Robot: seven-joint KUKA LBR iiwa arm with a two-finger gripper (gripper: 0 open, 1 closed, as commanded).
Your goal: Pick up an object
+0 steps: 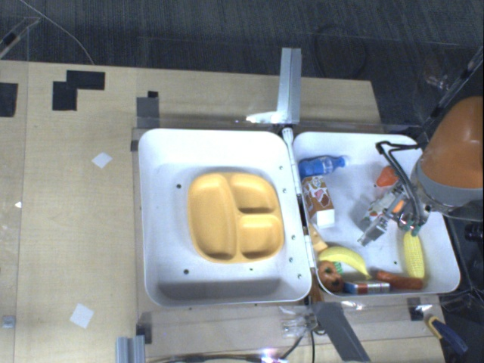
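Two white bins sit side by side on the surface (pixel 68 233). The left bin (pixel 162 203) holds one yellow divided tray (pixel 234 216). The right bin (pixel 446 274) holds one blue bottle (pixel 321 164), one small carton (pixel 318 199), one banana (pixel 344 259), one corn cob (pixel 413 252) and perhaps a marker. The hand (pixel 376 219) hovers over this bin's middle; whether it is parted or clamped I cannot tell.
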